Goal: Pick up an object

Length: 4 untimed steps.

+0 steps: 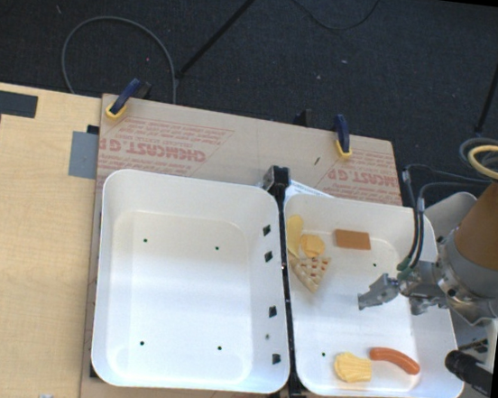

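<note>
My gripper [380,294] hovers over the right bin [424,390], mid-floor; I cannot tell whether it is spread or closed. Nothing is held. The nearest candidate is the orange sausage [394,358], toward the near rim from the gripper, its long axis roughly left-right, with a yellow piece [353,368] just beside it.

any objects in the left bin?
No: the left bin has just bare white floor; the toy foods, like the orange sausage, lie in the right bin.
</note>
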{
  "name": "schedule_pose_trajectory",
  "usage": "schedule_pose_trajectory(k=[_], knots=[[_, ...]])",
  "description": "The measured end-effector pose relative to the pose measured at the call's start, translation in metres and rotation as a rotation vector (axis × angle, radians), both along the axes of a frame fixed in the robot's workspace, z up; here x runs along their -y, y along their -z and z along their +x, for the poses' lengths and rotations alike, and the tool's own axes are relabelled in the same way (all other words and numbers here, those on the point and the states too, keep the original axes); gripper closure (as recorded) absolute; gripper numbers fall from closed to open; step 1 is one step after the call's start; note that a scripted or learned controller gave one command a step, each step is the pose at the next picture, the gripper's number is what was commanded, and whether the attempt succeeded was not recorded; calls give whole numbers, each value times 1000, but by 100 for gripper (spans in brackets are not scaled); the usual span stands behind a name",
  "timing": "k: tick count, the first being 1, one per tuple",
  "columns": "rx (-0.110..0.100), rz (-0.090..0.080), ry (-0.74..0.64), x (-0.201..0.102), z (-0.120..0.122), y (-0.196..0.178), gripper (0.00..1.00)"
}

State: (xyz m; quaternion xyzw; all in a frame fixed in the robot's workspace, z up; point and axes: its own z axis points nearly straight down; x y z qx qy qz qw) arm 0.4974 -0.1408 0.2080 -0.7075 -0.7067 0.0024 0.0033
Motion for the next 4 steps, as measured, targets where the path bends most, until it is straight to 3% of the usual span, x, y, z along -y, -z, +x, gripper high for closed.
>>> schedule_pose_trajectory(k=[1,3,4], knots=[[7,-1,-1,0,2,-3,0],[3,0,-2,-12,-6,111,0],[7,-1,-1,-13,-6,121,0]])
